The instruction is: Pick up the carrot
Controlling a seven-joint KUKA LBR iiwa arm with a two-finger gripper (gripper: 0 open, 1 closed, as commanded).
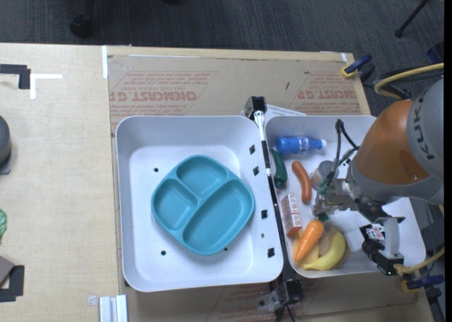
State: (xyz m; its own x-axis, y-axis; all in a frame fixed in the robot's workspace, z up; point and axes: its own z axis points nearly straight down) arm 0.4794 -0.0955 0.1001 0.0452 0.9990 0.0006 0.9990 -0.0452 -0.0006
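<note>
- Carrot [308, 239] lies tilted in the right bin [413, 239], its top just under the gripper [323, 207], touching a banana [329, 253] beside it.
- Gripper hangs over the carrot's upper end; whether it is wide or narrow I cannot tell.
- Blue divided plate [203, 204] sits in the left bin [134, 172].
- A water bottle [299, 145] and a sausage [302, 181] lie further up.

The gripper [323, 209] hangs over the crowded right bin [413, 215], with little room beneath it — the carrot [308, 239] lies just below-left, touching the banana [327, 254] on its right and a packet [290, 212] on its left. A sausage [302, 180] sits just left, a green piece [280, 169] and bottle [299, 145] beyond. Far left, the left bin [141, 151] has open floor around the plate [203, 204].
</note>
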